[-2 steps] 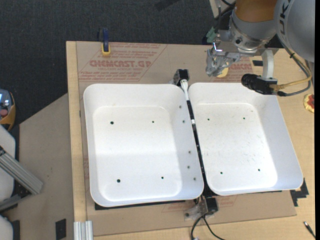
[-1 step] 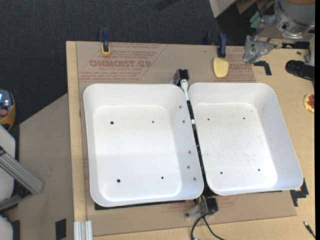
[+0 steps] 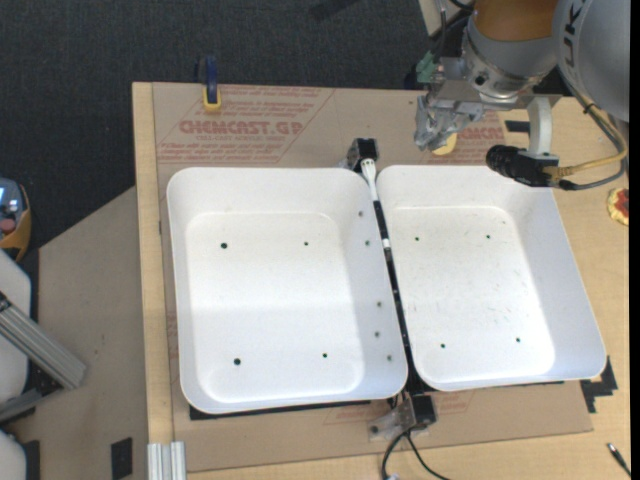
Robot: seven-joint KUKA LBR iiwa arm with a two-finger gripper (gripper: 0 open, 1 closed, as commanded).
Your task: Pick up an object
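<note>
My gripper (image 3: 438, 136) hangs above the far edge of the right bin (image 3: 560, 268), near that bin's back left corner. A small pale yellow object (image 3: 446, 145) sits at the fingertips, and the fingers are shut on it. The object is lifted off the bin floor. The left bin (image 3: 190, 268) lies beside the right one, with its white floor showing.
The two white bins meet along a black strip (image 3: 385, 258) held by a clamp (image 3: 361, 152) at the far end. A blue and yellow clamp (image 3: 210, 81) stands on the cardboard board at the back left. A reddish thing (image 3: 622, 204) lies at the right edge.
</note>
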